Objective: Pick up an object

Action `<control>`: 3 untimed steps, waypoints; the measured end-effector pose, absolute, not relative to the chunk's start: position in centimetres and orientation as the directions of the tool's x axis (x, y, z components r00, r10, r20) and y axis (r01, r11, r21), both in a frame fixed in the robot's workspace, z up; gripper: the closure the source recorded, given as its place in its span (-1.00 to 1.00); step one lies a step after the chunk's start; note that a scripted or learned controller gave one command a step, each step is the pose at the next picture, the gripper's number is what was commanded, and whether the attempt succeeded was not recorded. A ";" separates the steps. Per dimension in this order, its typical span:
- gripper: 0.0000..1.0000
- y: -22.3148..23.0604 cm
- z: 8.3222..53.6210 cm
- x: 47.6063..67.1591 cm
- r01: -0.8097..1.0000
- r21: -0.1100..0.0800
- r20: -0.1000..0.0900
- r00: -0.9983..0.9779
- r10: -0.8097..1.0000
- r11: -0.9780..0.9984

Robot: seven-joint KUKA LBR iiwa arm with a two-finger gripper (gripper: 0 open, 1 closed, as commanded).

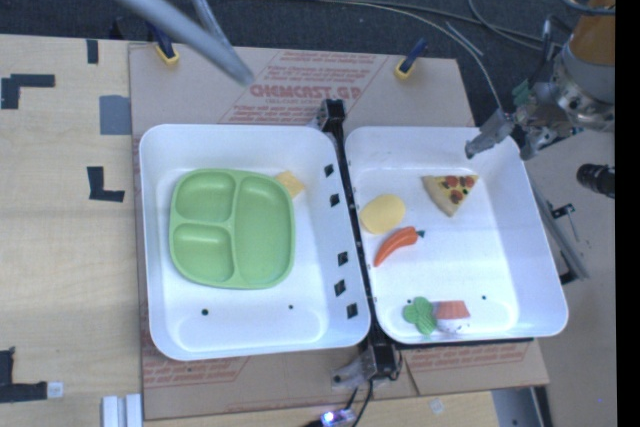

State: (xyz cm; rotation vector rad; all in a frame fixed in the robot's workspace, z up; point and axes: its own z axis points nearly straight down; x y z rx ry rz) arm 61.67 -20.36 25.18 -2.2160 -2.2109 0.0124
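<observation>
The gripper hung over the right bin's far corner, its fingers' spread hard to tell; the pizza slice lay just beside.

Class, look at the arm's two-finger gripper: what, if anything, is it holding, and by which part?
Nothing is held. The two-finger gripper hovers at the right white bin's upper right corner, apart from the pizza slice toy.

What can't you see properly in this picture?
- Gripper: small and dim at the right bin's far corner; its grip can't be judged.
- Yellow piece: partly tucked behind the green tray.
- Green and red toys: too small to name.
- Arm: cut off by the right edge.
</observation>
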 end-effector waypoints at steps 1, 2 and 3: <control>-1.00 -20.3 26.0 61.9 1.000 -0.001 0.000 -0.001 1.000 0.001; -1.00 -19.6 19.9 62.4 1.000 -0.006 0.001 -0.002 1.000 0.002; -1.00 -19.2 15.0 63.2 1.000 -0.005 0.000 -0.003 1.000 0.003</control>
